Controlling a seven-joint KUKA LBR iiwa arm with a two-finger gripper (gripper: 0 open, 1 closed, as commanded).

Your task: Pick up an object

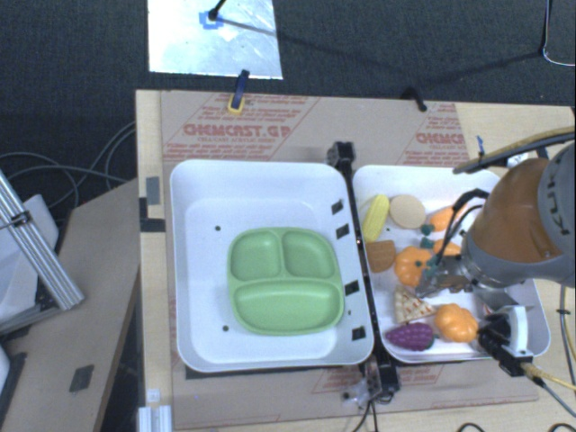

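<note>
Two white bins share your bench [270,115] | arm lowers its jaws over crowded right bin [531,327], near orange fruit [414,264] | opening: cannot tell | green tray [286,279] lies left

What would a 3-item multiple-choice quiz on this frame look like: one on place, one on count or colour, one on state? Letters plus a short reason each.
1. Where does the green divided tray lie?
A. in the left bin
B. in the right bin
C. on the bench outside both bins

2. How many compartments does the tray have?
A. two
B. three
C. five

3. How does the arm stand relative to the bins?
A. parked over the left bin
B. lowered over the toy food in the right bin
C. raised away from both bins

Answers:
1. A: the tray sits in the middle of the left bin.
2. B: two small sections on top, one wide below.
3. B: the gripper is down among the toy food, beside the orange pumpkin, in the right bin.
</note>
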